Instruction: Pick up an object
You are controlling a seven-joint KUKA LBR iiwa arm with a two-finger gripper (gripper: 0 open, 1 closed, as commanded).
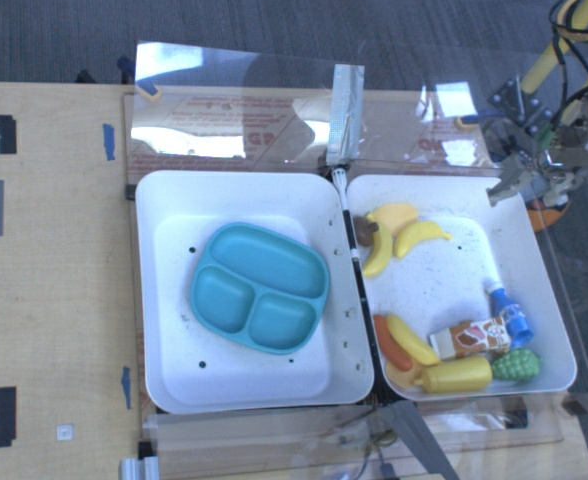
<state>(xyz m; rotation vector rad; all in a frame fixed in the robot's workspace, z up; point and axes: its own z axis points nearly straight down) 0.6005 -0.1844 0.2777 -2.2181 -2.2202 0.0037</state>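
Gripper (544, 173) hung above far right corner of the right bin (429, 268); fingers' state I cannot tell. Bananas (399, 233) lay far-left in the bin, other objs crowded at near edge, so a grasp could slip btw. neighbours

My surface (54, 298), pale wood with black and blue tape marks, carries two shallow white bins side by side, left bin (164, 368) touching right bin (554, 318) along their inner edges.
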